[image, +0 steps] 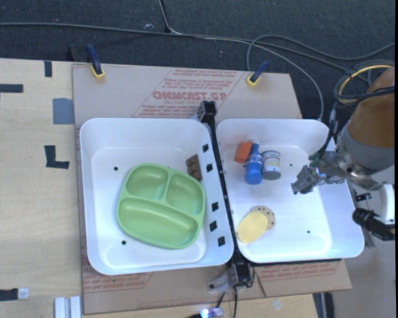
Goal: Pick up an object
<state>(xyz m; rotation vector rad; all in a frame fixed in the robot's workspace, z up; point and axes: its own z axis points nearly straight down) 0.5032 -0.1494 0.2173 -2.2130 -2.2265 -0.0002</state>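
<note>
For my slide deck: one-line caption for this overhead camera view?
KUKA gripper hovers in the right bin beside a blue bottle; green divided plate fills the left bin.

Two bins are being carried side by side on the table (26, 197). A divided plate (161, 205) is being held in the left bin (93, 177). In the right bin (318, 240), a bottle (253, 167) is lying toward 11 o'clock, a can (271, 164) just right of it, a block (243, 152) at its upper left, and a flat disc (253, 225) toward 7 o'clock.

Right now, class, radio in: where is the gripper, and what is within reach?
Gripper over right bin, holding nothing visible. Blue bottle, orange block, small can just left. Yellow piece nearer the front.
</note>
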